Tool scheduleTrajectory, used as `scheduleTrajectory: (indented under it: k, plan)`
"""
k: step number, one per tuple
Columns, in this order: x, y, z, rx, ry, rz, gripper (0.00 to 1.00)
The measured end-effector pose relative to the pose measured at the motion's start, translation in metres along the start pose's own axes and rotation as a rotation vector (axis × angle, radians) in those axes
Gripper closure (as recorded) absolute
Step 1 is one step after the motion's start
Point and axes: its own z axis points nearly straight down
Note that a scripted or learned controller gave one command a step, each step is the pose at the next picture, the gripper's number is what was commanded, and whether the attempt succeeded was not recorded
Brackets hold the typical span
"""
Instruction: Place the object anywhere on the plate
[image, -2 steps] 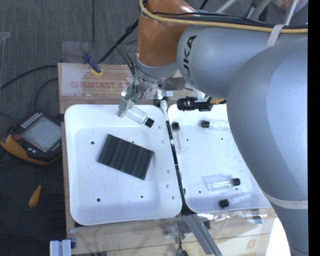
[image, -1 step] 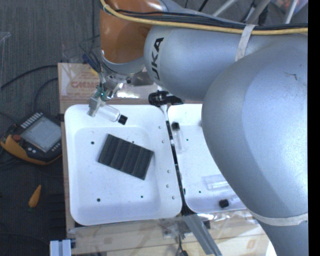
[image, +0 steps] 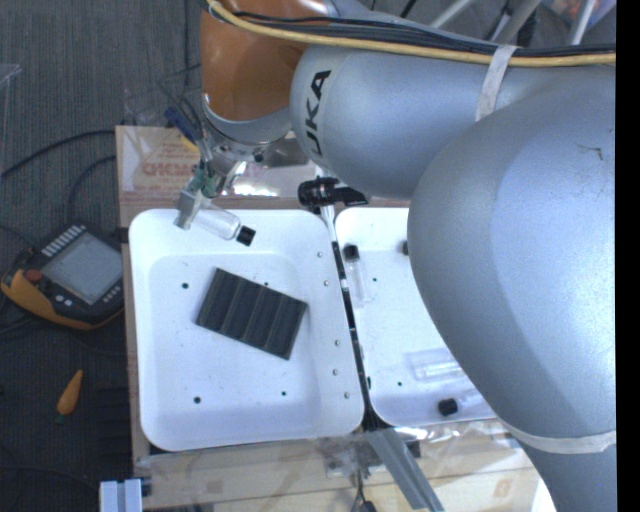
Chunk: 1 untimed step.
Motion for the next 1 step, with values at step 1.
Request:
scheduleTrajectory:
  k: [1]
  plan:
    - [0.0021,-0.0014,-0.1393,0.003,-0.003,-0.314,1.00]
